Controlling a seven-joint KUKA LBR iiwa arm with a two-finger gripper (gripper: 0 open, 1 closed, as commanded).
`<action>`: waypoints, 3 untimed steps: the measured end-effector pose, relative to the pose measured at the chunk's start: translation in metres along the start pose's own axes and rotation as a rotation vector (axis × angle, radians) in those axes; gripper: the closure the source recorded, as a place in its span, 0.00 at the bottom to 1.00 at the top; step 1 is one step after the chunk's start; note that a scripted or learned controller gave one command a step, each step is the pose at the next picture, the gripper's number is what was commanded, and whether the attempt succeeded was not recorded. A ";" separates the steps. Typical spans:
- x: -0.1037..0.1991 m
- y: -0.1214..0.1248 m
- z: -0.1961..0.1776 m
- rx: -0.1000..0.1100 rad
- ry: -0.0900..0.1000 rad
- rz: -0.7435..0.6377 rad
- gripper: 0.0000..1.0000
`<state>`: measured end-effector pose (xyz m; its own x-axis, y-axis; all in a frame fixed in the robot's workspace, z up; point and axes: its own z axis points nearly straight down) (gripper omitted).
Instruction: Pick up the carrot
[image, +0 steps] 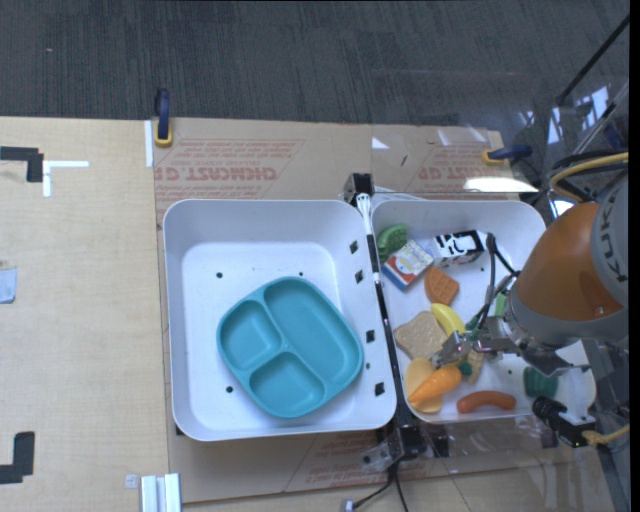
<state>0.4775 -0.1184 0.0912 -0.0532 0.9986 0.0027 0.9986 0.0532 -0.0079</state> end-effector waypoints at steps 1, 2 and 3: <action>0.021 0.002 0.003 -0.004 -0.001 0.286 0.00; 0.024 0.002 0.003 -0.004 -0.001 0.376 0.00; 0.024 0.002 0.003 -0.004 -0.001 0.376 0.00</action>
